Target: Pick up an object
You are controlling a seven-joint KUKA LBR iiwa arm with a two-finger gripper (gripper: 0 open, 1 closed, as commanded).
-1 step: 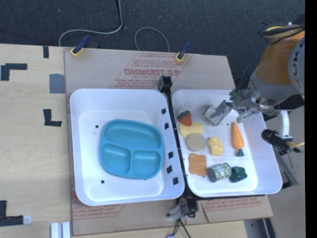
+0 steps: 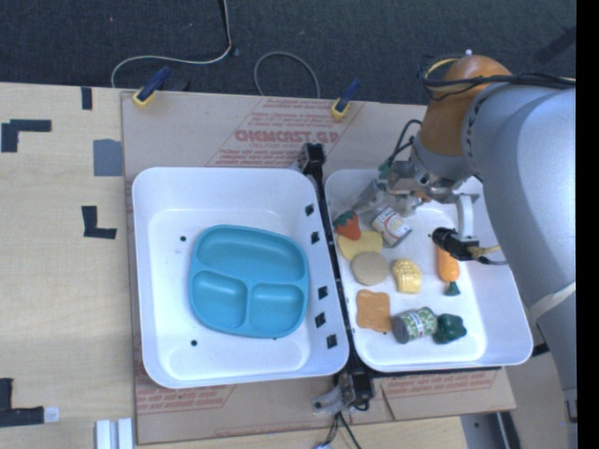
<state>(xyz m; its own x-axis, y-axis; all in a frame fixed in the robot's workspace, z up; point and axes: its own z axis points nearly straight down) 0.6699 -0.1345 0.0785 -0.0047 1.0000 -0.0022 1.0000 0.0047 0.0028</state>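
The right bin (image 2: 501, 340) holds several toy foods: a small red and green piece (image 2: 346, 223), a yellow wedge (image 2: 361, 243), a beige round disc (image 2: 370, 269), a yellow corn piece (image 2: 406, 275), an orange slab (image 2: 372, 311), a grey-green can (image 2: 415, 324), a green broccoli (image 2: 451, 327) and an orange carrot (image 2: 449, 266). My gripper (image 2: 393, 202) is low over the bin's back part. It sits right above a white and red can (image 2: 389, 224) that lies tilted. I cannot tell whether they touch.
The left bin (image 2: 159, 213) holds a blue divided plate (image 2: 249, 281). A black divider (image 2: 323, 251) runs between the bins. The grey arm (image 2: 524, 157) covers the right bin's far right side. Cables (image 2: 225, 26) lie on the dark floor behind the bench.
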